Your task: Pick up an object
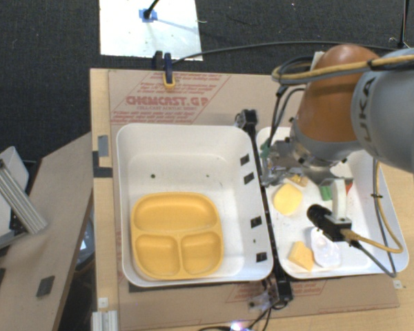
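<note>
Reaching looks like the step in hand: end effector (284, 174), grip state impossible to tell, hangs over the right bin (392, 216) just above a round yellow piece (288, 200), needing descent onto it.

The grey robot arm (393, 109) runs off the right edge, so its base is out of sight. Its orange wrist band (334, 105) and wrist body cover the upper part of the right white bin (390, 250), hiding the bin's back wall and whatever lies beneath. A green object (327, 193) and a red object (348, 185) peek out below the wrist, too covered to identify. A grey metal frame (10, 192) is cut off at the left edge.
</note>
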Controlling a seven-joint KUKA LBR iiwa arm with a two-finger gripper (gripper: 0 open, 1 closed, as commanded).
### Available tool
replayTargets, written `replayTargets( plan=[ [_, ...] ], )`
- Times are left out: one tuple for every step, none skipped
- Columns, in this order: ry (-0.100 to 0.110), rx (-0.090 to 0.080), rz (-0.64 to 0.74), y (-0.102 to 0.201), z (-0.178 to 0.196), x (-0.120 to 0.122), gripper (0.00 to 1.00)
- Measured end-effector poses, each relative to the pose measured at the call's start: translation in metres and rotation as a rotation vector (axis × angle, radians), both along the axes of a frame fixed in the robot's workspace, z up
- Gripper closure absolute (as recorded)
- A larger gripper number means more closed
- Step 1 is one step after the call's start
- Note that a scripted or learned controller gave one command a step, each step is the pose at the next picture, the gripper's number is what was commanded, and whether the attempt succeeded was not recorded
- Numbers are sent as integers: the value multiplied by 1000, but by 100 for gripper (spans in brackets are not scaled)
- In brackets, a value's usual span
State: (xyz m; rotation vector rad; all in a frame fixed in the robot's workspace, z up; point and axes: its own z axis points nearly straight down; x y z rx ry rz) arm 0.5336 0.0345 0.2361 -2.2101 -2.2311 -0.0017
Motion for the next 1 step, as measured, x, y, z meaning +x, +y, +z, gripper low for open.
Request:
replayTargets(
  plan=[
    [-1,1,1,57,-13,10,100]
  ],
)
